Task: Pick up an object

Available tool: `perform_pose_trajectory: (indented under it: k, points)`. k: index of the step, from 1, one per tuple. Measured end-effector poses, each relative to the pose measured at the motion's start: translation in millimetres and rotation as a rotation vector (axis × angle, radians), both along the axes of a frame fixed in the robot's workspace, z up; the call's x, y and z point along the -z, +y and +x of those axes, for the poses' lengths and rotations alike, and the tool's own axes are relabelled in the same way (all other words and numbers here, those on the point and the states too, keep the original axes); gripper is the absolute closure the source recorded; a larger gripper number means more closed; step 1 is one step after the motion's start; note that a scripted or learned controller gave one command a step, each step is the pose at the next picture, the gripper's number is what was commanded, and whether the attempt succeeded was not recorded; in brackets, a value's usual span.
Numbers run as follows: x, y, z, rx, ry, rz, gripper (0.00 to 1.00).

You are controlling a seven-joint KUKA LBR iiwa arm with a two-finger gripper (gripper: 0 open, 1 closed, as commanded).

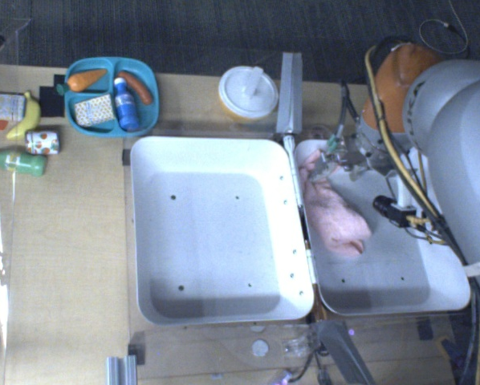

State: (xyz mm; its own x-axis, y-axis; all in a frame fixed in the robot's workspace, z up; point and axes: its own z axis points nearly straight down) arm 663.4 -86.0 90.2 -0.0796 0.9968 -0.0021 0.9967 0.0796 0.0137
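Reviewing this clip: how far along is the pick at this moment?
Done: the grey arm with the orange band has reached into the right shallow white bin. In hand: its gripper sits at the far end of the soft pink lumpy object, which lies on the bin floor; the view doesn't settle any grasp. Left: gripping and lifting the object.

Bright, even overhead light; soft shadows inside the left bin (216, 231); glare streaks at left edge; slightly soft focus.
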Motion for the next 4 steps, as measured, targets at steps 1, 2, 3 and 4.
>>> perform_pose_trajectory:
  k: [1,2,3,4]
  points:
    - [-1.0,-2.0,-47.1,-0.064,-0.001,0.0,0.0]
    - [-1.2,-21.8,-114.5,-0.164,-0.002,-0.003,0.0]
    - [-0.2,-27.9,-44.3,0.047,-0.001,0.0,0.0]
    - [-0.8,-33.0,-85.3,-0.033,-0.002,-0.001,0.0]
